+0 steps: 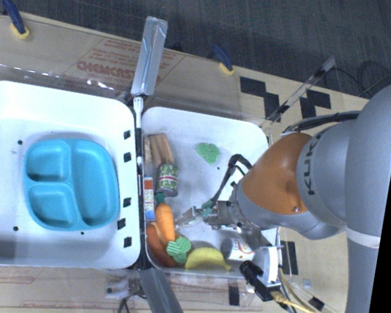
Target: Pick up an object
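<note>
- blue divided tray (70,185) in the white left bin (9,113)
- orange carrot (164,221), yellow banana (207,258)
- green leafy bit (209,152) upper middle of the white right bin (186,124)
- grey arm (356,171), orange band (277,177)

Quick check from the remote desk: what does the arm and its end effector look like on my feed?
The arm is bulky, rounded and grey, with a glossy orange band above the wrist and dark KUKA lettering beside it. A thin black cable loops off the wrist. The end effector is a slim metallic piece reaching into the right bin.
</note>
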Tool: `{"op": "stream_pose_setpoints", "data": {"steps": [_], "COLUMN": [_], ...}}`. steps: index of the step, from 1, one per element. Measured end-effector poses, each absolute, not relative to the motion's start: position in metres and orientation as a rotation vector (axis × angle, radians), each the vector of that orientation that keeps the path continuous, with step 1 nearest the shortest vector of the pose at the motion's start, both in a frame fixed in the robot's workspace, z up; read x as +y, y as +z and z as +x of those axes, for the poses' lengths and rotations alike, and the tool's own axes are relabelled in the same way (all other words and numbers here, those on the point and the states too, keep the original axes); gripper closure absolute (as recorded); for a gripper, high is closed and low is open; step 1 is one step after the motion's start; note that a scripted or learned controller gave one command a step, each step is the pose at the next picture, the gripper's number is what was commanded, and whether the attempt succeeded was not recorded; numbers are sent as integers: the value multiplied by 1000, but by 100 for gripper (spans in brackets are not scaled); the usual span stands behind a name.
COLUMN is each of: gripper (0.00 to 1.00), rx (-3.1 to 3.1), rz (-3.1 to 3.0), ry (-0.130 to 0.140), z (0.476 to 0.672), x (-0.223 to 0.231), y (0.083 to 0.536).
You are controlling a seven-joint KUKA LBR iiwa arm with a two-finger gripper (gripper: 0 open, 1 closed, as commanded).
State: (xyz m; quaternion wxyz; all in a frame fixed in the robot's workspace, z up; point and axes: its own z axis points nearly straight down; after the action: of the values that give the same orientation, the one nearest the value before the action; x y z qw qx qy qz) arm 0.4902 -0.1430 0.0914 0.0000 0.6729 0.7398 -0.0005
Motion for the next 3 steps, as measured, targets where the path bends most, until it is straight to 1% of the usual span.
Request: {"op": "stream_pose_setpoints", "data": {"steps": [1,2,3], "gripper": [0,0,100], "rx": [2187,2314,2317], "rz": [2255,2128,2122], "ry": [-3,0,0], "z": [551,477,478], "x": [-205,-193,-194], "y": [92,92,102]}}
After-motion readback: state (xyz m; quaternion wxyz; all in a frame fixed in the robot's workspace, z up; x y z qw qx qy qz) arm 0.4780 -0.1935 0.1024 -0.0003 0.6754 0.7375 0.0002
